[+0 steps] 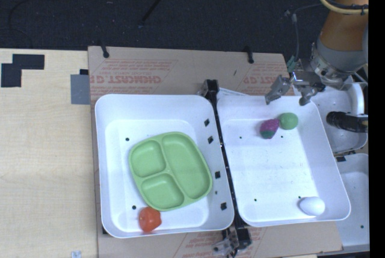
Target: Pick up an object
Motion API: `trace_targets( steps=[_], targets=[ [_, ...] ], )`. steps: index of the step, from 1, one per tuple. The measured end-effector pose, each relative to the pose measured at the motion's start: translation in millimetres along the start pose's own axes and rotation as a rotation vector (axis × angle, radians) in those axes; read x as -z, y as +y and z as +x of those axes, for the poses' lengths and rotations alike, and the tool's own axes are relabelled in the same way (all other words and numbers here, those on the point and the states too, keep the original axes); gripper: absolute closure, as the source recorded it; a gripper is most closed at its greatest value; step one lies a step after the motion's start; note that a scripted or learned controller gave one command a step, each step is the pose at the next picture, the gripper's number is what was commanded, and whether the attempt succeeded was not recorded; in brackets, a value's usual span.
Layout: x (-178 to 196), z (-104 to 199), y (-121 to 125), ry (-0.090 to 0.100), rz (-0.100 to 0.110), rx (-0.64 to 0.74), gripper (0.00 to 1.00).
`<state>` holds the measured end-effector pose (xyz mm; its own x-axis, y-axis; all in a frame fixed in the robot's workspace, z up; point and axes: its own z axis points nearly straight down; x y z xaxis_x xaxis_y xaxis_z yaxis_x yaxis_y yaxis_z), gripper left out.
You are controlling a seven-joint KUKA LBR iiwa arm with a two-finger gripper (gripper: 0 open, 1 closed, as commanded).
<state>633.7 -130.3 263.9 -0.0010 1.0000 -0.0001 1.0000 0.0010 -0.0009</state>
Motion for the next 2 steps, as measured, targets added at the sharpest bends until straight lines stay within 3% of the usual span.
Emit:
trace_targets(
  steps=[2],
  targets=[
    [-100.9,-10.1,-10.6,0.001,0.006,-0.001,0.00]
  ],
)
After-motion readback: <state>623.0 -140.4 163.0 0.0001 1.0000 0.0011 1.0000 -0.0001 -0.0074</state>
